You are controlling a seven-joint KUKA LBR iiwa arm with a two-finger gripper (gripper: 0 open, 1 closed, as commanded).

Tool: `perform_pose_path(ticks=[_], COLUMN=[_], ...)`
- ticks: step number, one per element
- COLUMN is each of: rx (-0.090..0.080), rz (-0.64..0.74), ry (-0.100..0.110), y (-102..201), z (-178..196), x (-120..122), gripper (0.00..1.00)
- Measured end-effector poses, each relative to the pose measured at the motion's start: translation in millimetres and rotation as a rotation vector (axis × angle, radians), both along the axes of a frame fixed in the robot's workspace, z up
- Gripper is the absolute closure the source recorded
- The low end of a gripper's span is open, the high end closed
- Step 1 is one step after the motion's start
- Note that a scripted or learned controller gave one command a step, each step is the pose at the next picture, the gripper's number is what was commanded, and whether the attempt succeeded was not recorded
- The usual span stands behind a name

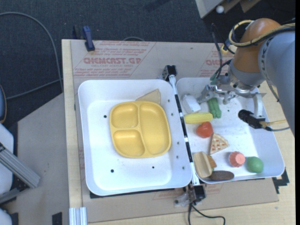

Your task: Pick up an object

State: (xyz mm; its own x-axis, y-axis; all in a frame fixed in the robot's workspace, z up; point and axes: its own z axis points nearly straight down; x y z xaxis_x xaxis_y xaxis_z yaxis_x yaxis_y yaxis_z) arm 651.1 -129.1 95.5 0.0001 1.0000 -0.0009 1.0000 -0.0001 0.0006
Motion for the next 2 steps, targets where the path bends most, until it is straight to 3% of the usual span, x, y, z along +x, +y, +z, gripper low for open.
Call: perform_pose_path(ticks=[1,2], rx=[0.0,-0.002], rz=[0.0,0.002], ry=[-0.002,-0.005], y=[-16,-15], z=[-11,0], x=[16,17], gripper=[0.0,1.0])
